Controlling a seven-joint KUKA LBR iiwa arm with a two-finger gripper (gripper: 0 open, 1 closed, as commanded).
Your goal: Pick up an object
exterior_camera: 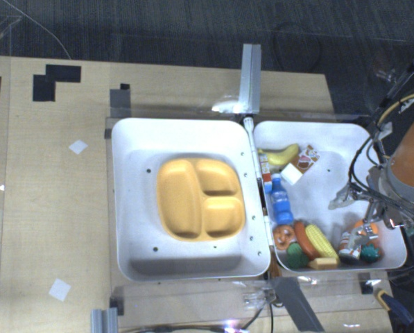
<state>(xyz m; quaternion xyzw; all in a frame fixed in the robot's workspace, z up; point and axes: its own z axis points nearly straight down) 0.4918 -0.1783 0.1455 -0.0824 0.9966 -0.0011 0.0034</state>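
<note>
The arm (408, 165) comes in over the right edge of the right bin (331, 134), and its gripper (365, 236) is low over that bin's near right corner, right among the toys. Nothing is lifted yet as far as this view shows: every object sits on the bin floor, so the pick itself is not done.

The gripper hangs just above a small cluster in that corner, an orange-and-white piece (363, 233) with a dark green piece (370, 254) beside it. Whether the fingers are spread or pressed together I cannot tell; the metal parts and the toys overlap too much there, and no object is plainly pinched between them.

The other candidates lie along the right bin's left and near edges: a banana (281, 155) near the far left corner, a blue bottle (281, 201) against the left wall, a corn cob (319, 241) and a tomato-like piece (284, 236) by the near edge.

The left bin (134, 186) carries a yellow divided tray (198, 198) in its middle.

My read: the reach looks complete, and the closing and lifting are what is left. The corner clutter could make for a glancing grip.
</note>
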